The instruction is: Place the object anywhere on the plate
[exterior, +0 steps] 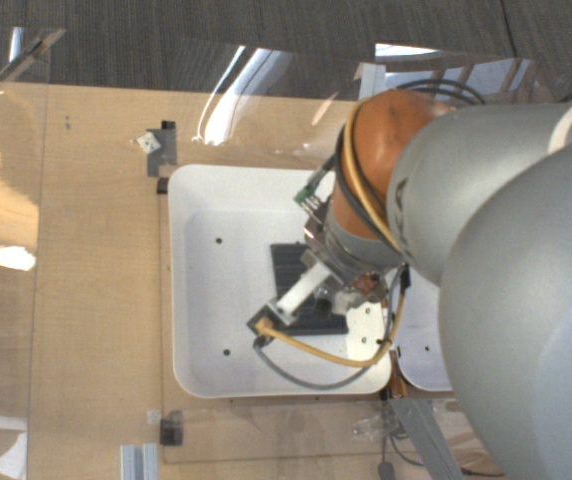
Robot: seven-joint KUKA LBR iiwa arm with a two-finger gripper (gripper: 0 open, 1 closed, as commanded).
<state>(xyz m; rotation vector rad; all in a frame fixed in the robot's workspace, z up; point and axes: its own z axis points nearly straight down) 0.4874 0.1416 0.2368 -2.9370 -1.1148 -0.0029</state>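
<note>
A dark grey flat plate point(291, 263) lies in the middle of the left white bin point(201, 298). Its right part is covered by the arm. My gripper point(356, 293) hangs low over the plate's right side, beneath the orange band of the wrist point(391, 133). A small reddish-brown bit point(367, 284) shows at the gripper, and I cannot tell what it is. No loose object is plain to see elsewhere in the bin.
The grey arm point(506, 268) covers most of the right bin, of which a white corner point(421, 358) shows. Small black clamps point(163, 150) point(171, 429) sit on the wooden bench by the left bin's corners. A clear screen stands at the left.
</note>
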